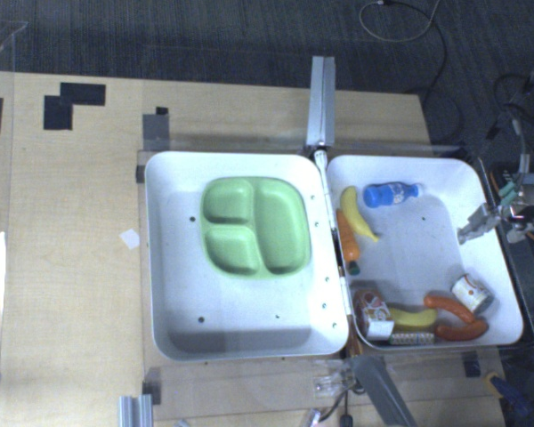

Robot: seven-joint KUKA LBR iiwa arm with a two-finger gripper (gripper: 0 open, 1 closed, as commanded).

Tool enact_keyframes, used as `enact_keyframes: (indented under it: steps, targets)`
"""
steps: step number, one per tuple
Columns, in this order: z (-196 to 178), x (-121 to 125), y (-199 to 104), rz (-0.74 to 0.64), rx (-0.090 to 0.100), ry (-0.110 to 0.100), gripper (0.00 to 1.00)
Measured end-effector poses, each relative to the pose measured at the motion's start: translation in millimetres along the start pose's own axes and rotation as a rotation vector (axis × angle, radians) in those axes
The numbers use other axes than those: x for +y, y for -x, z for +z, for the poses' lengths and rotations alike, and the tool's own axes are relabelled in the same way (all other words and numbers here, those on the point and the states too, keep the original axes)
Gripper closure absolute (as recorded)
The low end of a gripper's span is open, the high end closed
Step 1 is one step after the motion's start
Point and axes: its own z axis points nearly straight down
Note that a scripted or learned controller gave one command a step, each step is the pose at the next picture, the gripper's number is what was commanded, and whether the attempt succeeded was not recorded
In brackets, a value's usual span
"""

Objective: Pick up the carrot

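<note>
The carrot [346, 236] is a slim orange piece with a dark green end. It lies along the left wall of the right bin [445, 163], just left of a yellow banana [359, 214] and touching it. My gripper [478, 224] hangs at the right rim of that bin, far to the right of the carrot, with a bare stretch of bin floor between them. Nothing shows in its grasp.
A blue bottle [390, 193] lies at the back of the right bin. Along the bin's front edge sit a second banana [411, 318], two red sausages [454, 320], a small can [472, 292] and a snack pack [371, 310]. The left bin [173, 327] holds a green divided plate [254, 225].
</note>
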Motion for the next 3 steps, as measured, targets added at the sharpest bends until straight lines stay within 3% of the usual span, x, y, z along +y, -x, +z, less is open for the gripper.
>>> enact_keyframes:
  steps: [1, 2, 3]
  targets:
    - [103.2, 42.7, -83.0, -0.11, 0.001, 0.0, 0.0]
    - [167.8, 67.3, -95.9, 0.168, 0.001, 0.001, 0.0]
    - [157.0, 68.7, -96.8, 0.167, 0.002, 0.004, 1.0]
